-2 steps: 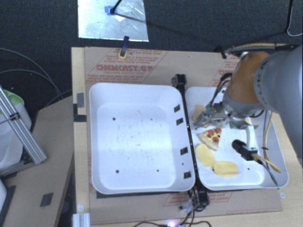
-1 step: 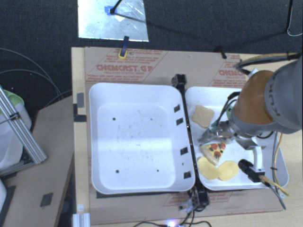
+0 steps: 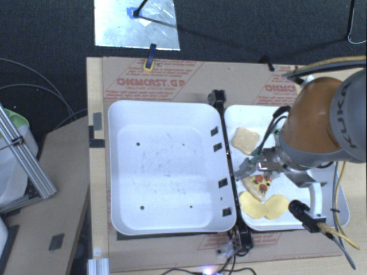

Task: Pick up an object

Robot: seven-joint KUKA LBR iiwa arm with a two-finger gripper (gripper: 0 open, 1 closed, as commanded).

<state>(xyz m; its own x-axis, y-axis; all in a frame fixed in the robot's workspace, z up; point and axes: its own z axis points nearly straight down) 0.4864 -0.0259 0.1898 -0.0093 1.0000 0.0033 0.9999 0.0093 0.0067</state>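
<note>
You can't tell how the gripper (image 3: 256, 166) stands above the pizza slice (image 3: 259, 183); watch it doesn't skid off into the yellow piece (image 3: 265, 207) just beside.

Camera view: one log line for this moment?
arm: over right bin | gripper: low among the items, grasp unclear | items: beige block, pizza toy, yellow piece | left bin: not involved

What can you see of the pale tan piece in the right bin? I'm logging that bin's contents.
The pale tan piece is a flat, rounded-square item, like a toy bread slice, matte and slightly speckled. It lies flat in the right bin, near the far left corner, close to the divider between bins. The arm's wrist passes just right of it; contact cannot be judged.
</note>
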